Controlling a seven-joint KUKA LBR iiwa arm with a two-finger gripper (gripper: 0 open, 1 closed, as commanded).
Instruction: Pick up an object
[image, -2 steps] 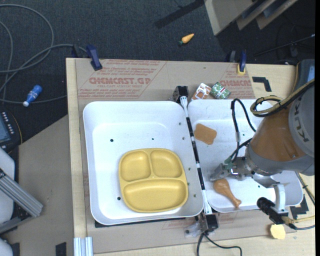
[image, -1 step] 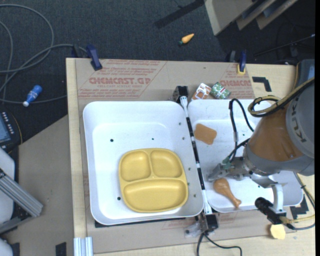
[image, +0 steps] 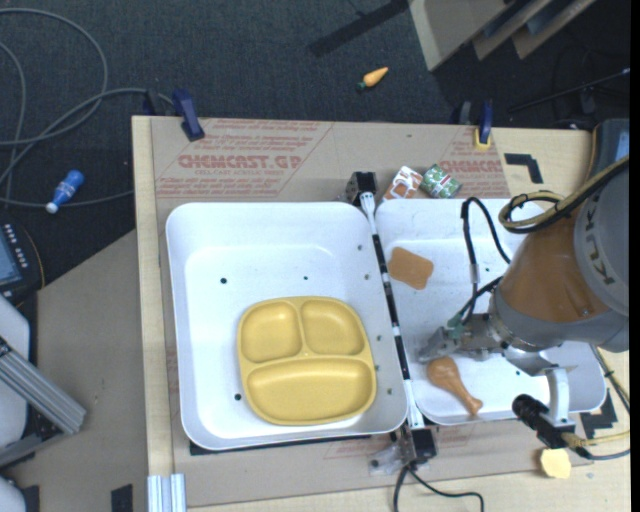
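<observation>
Nearest you, in the right bin (image: 590, 385), the drumstick (image: 452, 382) lies with its long axis running near-right to far-left, thick end far-left, just under the gripper (image: 440, 345), whose grip you cannot tell. The left bin (image: 200, 300) holds a yellow divided plate (image: 303, 358). Farther back, the cardboard (image: 250, 150) over the bench reads "CHEMCAST GP", with dark carpet (image: 250, 50) beyond.
</observation>
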